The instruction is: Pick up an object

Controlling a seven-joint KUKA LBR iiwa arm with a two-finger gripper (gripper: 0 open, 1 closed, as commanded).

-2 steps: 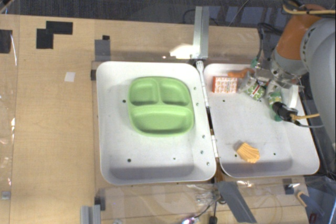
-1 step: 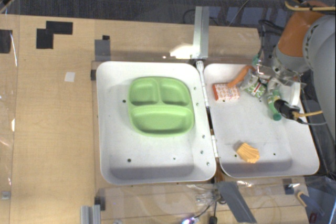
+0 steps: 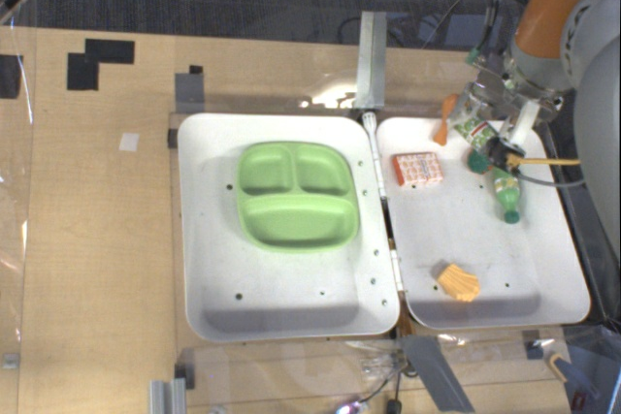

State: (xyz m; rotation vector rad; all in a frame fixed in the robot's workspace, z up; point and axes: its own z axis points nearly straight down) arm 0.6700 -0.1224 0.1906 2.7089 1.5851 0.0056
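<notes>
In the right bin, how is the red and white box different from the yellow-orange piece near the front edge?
The red and white box is rectangular with straight edges, while the yellow-orange piece has an irregular, wedge-like shape. The box shows a red pattern on white; the piece is one plain colour. The box lies toward the back left of the right bin, the piece toward the front. Both rest on the bin floor, apart from the gripper.

tray (image 3: pixel 296 197) — light green | box (image 3: pixel 417 170) — red-white pattern | bottle (image 3: pixel 506 197) — green | bins (image 3: pixel 223 305) — white
</notes>
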